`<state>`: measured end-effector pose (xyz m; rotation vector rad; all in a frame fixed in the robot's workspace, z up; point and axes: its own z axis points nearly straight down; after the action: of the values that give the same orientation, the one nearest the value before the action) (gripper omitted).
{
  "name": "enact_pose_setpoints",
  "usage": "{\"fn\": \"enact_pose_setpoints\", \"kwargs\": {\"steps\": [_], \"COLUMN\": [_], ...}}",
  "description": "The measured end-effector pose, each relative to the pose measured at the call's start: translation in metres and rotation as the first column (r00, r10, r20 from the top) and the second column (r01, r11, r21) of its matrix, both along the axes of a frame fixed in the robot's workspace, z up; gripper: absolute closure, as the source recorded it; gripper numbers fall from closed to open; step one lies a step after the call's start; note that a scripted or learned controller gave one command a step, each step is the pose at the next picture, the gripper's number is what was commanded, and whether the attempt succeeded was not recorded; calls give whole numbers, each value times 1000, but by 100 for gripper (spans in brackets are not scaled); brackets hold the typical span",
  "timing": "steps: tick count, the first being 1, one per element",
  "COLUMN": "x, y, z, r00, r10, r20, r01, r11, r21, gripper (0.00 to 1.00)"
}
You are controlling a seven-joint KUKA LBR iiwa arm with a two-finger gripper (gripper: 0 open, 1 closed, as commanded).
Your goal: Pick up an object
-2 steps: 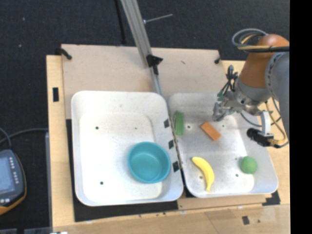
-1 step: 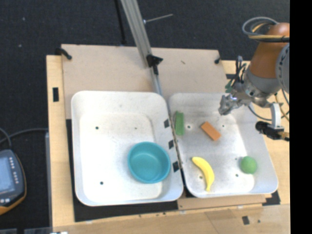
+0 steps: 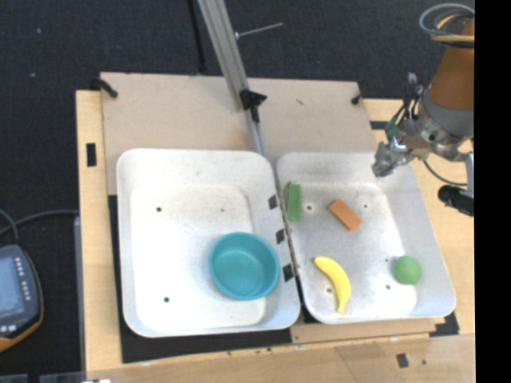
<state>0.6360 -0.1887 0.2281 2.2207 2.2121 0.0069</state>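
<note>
White bins hold a blue bowl, a yellow banana, an orange block, a green ball and a green bar.

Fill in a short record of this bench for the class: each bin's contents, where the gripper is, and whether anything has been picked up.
left bin: blue bowl, near its front right corner
right bin: green block at left wall, orange block, banana, green ball
gripper: above the right bin's far right corner, apart from every object
picked up: nothing seen between the fingers
</note>
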Motion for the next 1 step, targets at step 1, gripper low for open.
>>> {"fn": "enact_pose_setpoints", "kwargs": {"steps": [1], "x": [1], "y": [-1], "z": [55], "r00": [1000], "r10": [6], "r20": [1], "r01": [-6], "r11": [1000], "r21": [-1], "gripper": [100]}}
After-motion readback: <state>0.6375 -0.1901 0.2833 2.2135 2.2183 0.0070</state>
